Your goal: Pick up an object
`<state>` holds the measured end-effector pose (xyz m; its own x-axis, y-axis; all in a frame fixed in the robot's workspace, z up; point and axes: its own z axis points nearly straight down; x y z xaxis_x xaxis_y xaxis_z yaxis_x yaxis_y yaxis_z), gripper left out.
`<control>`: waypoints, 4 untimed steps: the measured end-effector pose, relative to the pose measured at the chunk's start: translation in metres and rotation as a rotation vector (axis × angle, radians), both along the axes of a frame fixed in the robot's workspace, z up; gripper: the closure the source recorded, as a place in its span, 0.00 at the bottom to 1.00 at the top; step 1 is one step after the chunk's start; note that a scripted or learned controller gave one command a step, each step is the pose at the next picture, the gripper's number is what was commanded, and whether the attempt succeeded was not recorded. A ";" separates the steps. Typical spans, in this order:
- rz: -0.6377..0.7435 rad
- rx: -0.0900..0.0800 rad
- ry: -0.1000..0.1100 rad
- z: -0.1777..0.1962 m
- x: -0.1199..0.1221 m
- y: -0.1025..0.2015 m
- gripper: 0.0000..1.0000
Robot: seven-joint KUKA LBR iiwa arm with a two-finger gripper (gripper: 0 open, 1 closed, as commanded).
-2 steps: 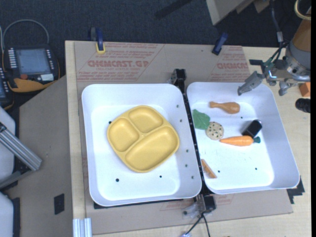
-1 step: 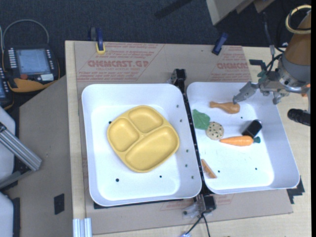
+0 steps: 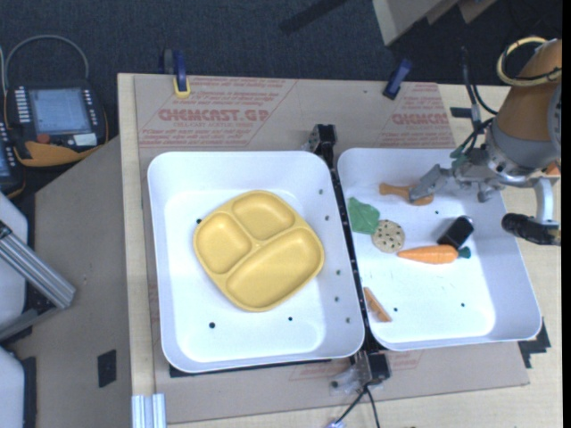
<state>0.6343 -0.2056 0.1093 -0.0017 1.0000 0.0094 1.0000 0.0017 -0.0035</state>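
Floor point(image 3: 223, 16) across the top of frame: dark blue-grey carpet. Counter point(image 3: 134, 239) is pale wood, covered by a brown cardboard sheet point(image 3: 268, 105) with red print, held by a yellow clamp point(image 3: 181, 83) and a blue clamp point(image 3: 396, 77) at its top edge. Upper left: pendant point(image 3: 55, 119) with lit screen and looped cable. Lower left: aluminium rail point(image 3: 36, 266). Light is even.

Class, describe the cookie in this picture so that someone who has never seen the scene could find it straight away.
Start at the two white bins: the left one holds a yellow divided plate, so go to the right bin. Near its left side, just below a green piece and left of the carrot, lies the cookie. It is the one round, pale tan thing there, speckled with dark dots.
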 end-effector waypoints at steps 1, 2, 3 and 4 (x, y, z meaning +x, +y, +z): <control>0.002 -0.008 -0.004 0.013 0.000 -0.001 1.00; -0.001 -0.012 -0.010 0.070 -0.005 0.006 1.00; -0.001 -0.013 -0.012 0.136 -0.004 0.005 1.00; -0.001 -0.012 -0.007 0.141 -0.003 0.005 1.00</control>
<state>0.6312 -0.2007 0.2506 -0.0011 1.0000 -0.0022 1.0000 0.0012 0.0039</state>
